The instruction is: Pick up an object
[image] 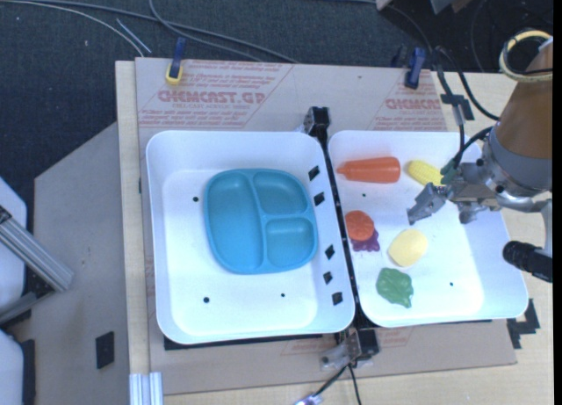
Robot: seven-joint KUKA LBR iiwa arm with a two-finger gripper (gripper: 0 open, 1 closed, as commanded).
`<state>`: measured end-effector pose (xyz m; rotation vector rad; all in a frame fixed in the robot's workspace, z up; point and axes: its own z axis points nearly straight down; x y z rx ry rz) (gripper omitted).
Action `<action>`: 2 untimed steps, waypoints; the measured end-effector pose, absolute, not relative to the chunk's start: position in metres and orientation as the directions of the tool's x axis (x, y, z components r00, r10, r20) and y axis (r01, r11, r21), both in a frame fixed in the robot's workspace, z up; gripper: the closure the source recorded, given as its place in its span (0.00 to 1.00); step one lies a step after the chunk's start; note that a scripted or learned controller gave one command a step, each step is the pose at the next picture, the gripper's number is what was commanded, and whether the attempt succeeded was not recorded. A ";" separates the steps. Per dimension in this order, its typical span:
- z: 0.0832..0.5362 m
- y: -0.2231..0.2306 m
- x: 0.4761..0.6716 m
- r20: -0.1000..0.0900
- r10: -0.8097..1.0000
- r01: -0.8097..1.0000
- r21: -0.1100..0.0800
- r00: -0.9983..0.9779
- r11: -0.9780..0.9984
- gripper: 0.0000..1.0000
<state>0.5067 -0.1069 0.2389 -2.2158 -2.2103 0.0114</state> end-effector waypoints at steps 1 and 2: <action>0.244 -0.107 0.509 0.001 1.000 1.000 -0.002 0.000 0.000 0.00; 0.190 -0.116 0.505 0.002 1.000 1.000 -0.007 0.002 -0.002 0.00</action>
